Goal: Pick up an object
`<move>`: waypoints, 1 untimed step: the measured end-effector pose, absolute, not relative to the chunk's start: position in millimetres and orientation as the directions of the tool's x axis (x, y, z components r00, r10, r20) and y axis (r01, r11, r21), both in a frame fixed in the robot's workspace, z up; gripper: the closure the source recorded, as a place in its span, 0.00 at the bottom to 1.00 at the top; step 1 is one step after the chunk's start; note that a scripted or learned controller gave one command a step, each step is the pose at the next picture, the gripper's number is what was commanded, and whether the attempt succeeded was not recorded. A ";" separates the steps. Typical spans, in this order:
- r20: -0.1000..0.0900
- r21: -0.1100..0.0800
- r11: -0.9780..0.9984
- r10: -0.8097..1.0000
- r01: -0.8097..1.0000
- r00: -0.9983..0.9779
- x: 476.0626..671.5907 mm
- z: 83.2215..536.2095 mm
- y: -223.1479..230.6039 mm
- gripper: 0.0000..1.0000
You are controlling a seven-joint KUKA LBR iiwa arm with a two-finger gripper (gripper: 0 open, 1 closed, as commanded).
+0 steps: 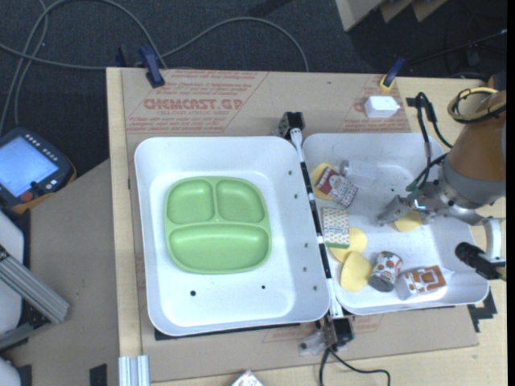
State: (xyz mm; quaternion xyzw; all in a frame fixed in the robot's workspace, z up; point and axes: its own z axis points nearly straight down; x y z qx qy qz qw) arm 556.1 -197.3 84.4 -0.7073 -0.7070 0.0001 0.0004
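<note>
The right bin (451,296) holds several small items. My gripper (402,210) is low over the middle right of this bin, reaching in from the right on the grey and orange arm (476,163). A small yellow piece (409,225) lies right beneath the gripper, touching or nearly touching it. Left of it lie a red-and-white packet (332,185), a clear plastic item (364,172) and a patterned box (336,225). Toward the front are yellow banana-like pieces (354,268), a small can (387,269) and an orange-and-white box (424,280).
The left bin (161,296) holds a green divided plate (217,223). A black clip (291,123) sits at the back between the bins. A small white block (381,106) rests on the board behind the right bin. Cables hang near the arm at right.
</note>
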 end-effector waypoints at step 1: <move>0.001 -0.002 -0.001 1.000 1.000 0.001 546.8 84.8 -212.1 0.00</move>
